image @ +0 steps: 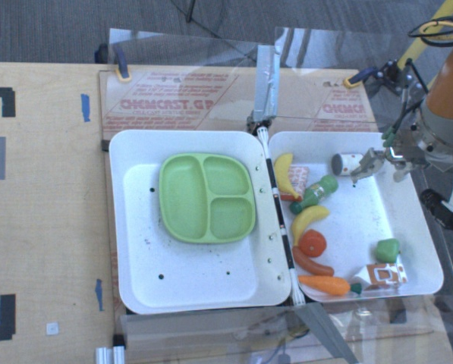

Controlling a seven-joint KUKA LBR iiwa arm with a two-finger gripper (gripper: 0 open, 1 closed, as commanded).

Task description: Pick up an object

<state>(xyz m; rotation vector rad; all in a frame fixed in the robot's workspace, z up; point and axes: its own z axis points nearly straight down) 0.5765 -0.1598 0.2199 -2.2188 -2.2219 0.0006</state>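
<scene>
My gripper (381,171) hangs over the back right of the right bin (408,218), its two fingers spread open with only bin floor between them. A small white-grey can (346,162) lies just left of the left finger (362,168); I cannot tell whether they touch. Along the bin's left side lie a banana (284,171), a pink packet (299,179), a green bottle (318,191), a second banana (309,218), a red tomato (313,243), a sausage (314,265) and a carrot (325,284). A green pepper (388,249) and a small carton (383,274) sit at the front right.
The left bin (135,264) holds a green divided plate (208,197). A raised divider (275,211) separates the two bins. Cables and a yellow hose (431,29) hang by the arm at the upper right. Open bin floor lies in the middle of the right bin.
</scene>
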